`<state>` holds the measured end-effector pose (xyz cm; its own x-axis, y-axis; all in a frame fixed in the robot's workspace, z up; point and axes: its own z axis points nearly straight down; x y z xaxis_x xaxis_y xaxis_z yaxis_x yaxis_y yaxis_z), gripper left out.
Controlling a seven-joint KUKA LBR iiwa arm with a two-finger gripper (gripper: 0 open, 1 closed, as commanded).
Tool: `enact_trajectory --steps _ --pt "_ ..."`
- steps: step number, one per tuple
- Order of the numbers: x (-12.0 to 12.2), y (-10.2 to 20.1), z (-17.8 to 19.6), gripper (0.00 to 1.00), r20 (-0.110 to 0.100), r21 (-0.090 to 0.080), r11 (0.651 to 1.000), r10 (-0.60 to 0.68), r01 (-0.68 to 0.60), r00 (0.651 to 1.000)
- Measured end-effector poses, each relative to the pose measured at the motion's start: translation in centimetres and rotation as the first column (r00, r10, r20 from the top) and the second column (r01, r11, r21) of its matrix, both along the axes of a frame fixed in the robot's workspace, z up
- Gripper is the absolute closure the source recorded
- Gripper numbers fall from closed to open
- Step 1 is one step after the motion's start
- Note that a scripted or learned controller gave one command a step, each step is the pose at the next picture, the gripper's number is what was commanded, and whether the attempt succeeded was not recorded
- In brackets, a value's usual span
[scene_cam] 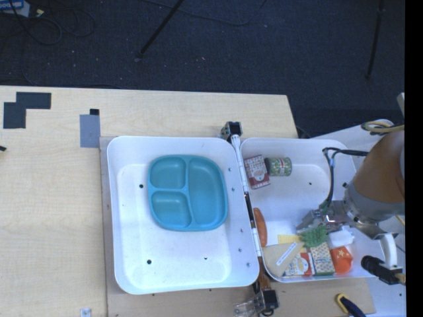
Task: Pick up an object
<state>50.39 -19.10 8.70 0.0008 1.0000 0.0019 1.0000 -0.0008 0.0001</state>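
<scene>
Camera view, gripper (322, 220) low over green toy (316, 235), perhaps touching, finger spread unclear

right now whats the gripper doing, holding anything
Gripper: low over the right bin, at the green leafy item; whether it is open, shut or holding anything cannot be told.

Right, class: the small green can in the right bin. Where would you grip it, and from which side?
The green can lies on its side near the bin's far wall, beside a red carton. I'd probably come straight down and pinch across its round body at mid-length, since the near and far sides look free.
</scene>
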Motion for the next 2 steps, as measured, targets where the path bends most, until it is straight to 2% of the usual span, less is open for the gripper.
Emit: enact_trajectory --steps 1,2 --pt "5.2 -1.7 6.4 0.0 -0.005 -0.001 1.0 0.001 -0.001 1.0" --pt "4.6 -2.0 2.7 0.0 -0.006 0.0 1.0 0.001 -0.001 1.0"
